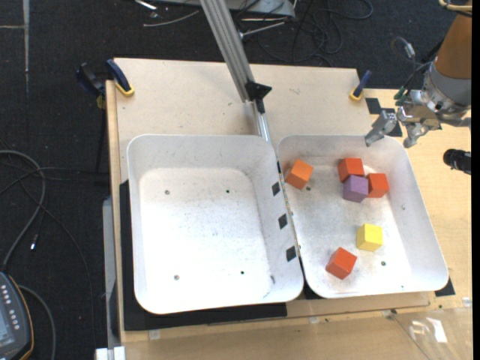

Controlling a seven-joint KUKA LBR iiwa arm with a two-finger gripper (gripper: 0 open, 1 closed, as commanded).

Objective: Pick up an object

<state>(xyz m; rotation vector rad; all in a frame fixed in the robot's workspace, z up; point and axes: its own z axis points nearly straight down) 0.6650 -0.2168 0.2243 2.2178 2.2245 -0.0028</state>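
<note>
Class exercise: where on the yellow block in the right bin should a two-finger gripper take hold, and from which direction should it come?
Probably from straight above, closing on two opposite flat sides of the yellow block. It stands apart from the other blocks, so fingers have room all round. The gripper sits over the right bin's far rim.

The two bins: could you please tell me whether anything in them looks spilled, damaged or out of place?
Nothing stands out. All six blocks sit inside the right bin, three of them clustered around the purple block; the left bin shows only dark specks.
</note>
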